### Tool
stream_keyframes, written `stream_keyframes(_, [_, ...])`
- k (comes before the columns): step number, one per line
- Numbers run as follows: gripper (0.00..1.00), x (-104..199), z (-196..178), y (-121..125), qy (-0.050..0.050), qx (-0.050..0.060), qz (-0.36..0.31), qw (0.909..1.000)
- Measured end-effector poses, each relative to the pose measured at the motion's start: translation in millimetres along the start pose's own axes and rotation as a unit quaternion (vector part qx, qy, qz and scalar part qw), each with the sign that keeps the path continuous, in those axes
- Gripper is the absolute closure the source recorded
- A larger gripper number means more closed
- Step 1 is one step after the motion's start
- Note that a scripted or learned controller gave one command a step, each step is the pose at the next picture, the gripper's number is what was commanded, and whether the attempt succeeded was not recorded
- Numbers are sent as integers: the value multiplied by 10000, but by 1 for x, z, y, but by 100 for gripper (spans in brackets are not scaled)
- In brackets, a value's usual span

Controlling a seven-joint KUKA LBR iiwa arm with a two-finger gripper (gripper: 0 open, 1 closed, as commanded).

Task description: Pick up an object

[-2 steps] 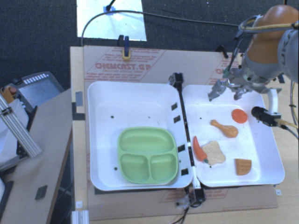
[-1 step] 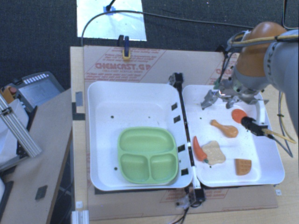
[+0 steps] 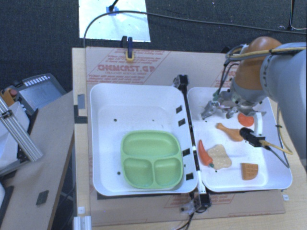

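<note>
The gripper hangs low over the back of the right bin; whether it is parted or closed, I cannot tell from here. Just beside it lie a red slice and a tan drumstick. Nearer the front are a carrot, a pale cracker-like piece and an orange waffle. All 5 look like light, stiff, smooth plastic toys. I'd pinch the drumstick across its narrow shaft.

One fixed camera looks down at a slant on the cardboard-topped bench and both shallow white plastic bins, from mid-distance.
</note>
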State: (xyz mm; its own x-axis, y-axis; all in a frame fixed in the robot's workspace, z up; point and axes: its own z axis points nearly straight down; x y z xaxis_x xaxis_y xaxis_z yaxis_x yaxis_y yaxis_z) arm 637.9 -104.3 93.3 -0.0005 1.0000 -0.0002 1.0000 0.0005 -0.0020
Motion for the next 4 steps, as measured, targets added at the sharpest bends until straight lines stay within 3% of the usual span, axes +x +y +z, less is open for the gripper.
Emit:
stream_keyframes(1, [0, 0, 9, 1, -2, -16, -1, 10000])
stream_keyframes(2, [100, 0, -3, 2, -1, -34, 0, 10000])
stream_keyframes(4, [100, 2, -115, 18, -5, -54, -23, 10000])
